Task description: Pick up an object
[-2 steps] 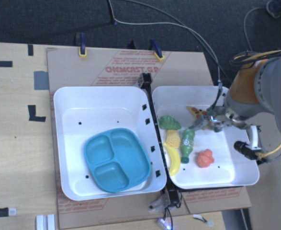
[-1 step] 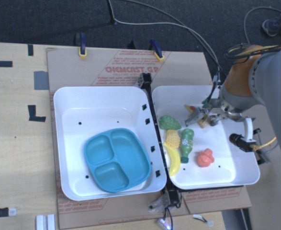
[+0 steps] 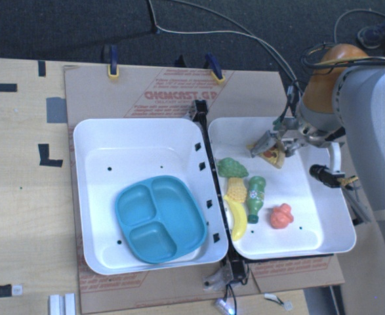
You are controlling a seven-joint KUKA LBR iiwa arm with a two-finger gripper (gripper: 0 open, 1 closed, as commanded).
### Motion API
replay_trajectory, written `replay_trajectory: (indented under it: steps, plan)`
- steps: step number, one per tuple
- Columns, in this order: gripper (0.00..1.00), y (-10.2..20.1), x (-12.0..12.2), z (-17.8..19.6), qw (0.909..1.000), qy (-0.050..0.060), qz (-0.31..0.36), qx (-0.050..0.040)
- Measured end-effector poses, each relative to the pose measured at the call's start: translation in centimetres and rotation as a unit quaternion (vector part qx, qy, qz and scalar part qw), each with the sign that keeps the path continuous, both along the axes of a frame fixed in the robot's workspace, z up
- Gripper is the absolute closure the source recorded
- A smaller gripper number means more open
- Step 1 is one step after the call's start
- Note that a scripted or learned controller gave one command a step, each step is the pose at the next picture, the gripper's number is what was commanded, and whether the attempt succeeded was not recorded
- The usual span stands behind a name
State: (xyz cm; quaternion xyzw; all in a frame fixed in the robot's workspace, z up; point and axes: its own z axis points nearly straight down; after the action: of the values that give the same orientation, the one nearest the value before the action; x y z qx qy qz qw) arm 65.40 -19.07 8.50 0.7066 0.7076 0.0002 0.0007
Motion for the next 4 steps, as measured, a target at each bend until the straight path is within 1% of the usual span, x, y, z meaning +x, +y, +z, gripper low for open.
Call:
replay_trajectory:
  steps: [1,2,3,4]
  plan:
    - [0.00,-3.3,0.3,0.4,1.0000,0.001,-0.001,0.0000]
    - [1.00,-3.2,0.3,1.4,1.0000,0.000,0.000,-0.0003]
    - [0.00,-3.1,0.4,1.5,1.0000,0.000,0.000,-0.0005]
    - [0.00,-3.0,-0.7,0.6,1.0000,-0.005,0.000,-0.0015]
